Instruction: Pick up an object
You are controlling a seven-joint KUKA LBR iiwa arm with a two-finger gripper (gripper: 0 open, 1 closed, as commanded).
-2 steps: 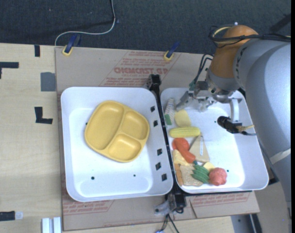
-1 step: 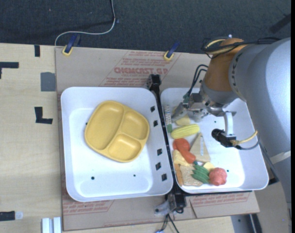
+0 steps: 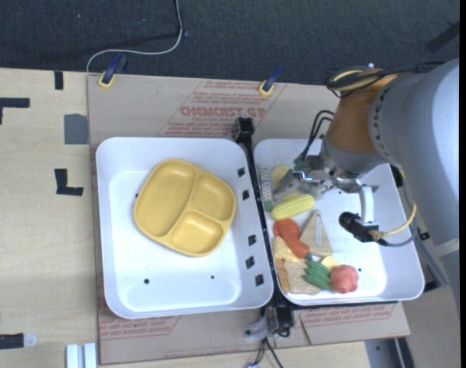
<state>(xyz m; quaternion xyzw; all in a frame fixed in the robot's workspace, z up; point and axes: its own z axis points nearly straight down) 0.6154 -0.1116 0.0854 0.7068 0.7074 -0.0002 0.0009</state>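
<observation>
The right bin holds a pile of toy food along its left side. A yellow corn cob lies near the top of the pile, with a pale yellow piece just above it. Below the corn are an orange-red piece, a tan wedge, a flat cracker, a green piece and a red ball. My gripper hangs over the upper left of this bin, right above the corn cob and close to it. No object shows as lifted.
A yellow divided plate lies in the left bin. A black divider runs between the bins. The grey arm covers the right bin's upper right corner, and a black cable connector hangs over its middle.
</observation>
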